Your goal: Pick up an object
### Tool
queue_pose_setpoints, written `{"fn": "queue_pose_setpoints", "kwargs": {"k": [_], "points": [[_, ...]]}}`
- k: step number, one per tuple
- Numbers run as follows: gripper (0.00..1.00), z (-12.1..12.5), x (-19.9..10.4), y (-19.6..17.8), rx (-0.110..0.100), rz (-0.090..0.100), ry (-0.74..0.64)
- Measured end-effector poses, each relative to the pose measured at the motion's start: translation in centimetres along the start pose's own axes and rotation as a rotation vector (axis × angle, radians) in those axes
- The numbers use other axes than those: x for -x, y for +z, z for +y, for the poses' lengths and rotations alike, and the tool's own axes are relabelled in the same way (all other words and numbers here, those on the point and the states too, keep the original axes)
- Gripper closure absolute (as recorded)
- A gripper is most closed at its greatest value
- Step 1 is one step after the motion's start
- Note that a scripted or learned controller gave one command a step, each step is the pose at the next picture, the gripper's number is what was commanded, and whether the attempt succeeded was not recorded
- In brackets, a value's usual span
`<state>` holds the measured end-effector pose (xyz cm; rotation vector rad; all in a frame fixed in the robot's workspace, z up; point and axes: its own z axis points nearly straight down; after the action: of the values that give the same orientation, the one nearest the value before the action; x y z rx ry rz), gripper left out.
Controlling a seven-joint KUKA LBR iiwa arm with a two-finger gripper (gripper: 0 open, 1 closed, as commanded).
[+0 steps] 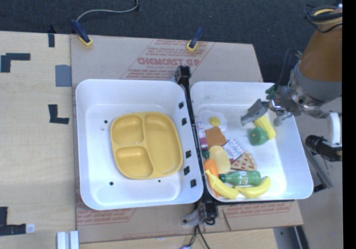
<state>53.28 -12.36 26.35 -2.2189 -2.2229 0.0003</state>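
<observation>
My gripper [267,114] hangs over the right part of the right bin [292,156], its fingers open with nothing between them. Just below it lies a toy corn cob [261,131], yellow with a green end, close to the fingertips but not gripped. Further left and towards the front are a fried egg [213,121], a brown square [215,137], a white packet [234,147], a pizza slice [243,162], a green bottle [242,177] and two bananas [222,187].
The left bin [92,131] holds a yellow divided plate [147,145]. A black divider [188,125] runs between the bins. Both stand on cardboard [156,61] clamped to the bench. The arm's orange band [325,48] is at the right.
</observation>
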Motion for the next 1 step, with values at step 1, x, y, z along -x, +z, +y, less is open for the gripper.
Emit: {"fn": "queue_pose_setpoints", "kwargs": {"k": [1], "points": [[0.00,-0.25,-1.56,16.96,-0.001,0.001,0.002]]}}
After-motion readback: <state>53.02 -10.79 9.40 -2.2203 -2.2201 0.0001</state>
